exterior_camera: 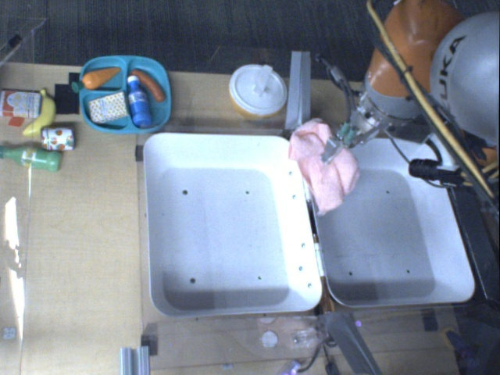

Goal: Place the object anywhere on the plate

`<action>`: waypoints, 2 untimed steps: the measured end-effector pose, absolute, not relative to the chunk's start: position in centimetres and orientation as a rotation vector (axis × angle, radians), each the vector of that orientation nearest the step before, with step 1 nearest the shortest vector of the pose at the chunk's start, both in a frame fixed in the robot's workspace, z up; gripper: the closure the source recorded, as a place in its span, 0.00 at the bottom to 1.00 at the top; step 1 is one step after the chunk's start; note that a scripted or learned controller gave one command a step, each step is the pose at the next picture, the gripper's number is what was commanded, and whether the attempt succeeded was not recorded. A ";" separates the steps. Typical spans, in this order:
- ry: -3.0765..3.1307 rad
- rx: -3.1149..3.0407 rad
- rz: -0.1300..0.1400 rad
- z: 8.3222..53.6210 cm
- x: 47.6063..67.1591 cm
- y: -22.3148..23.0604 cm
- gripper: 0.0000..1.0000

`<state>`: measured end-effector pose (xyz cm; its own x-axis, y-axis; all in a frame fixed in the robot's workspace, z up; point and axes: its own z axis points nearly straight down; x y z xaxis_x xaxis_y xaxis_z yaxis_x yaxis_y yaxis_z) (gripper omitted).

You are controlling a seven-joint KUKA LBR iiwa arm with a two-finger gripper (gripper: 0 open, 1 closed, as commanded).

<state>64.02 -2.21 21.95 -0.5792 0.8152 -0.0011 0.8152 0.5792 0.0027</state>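
While the gripper [341, 145] appears pinched on the pink cloth [322, 172] at the right bin's [406, 287] upper-left corner, the cloth looks soft, light, floppy; a bunched fold suits gripping

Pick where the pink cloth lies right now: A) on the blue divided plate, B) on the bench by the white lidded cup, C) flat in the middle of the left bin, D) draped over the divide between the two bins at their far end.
D: the pink cloth hangs over the edge where the left bin and right bin meet, under the hand.
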 end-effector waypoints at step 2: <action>3.129 0.238 0.004 22.8 58.3 6.8 1.00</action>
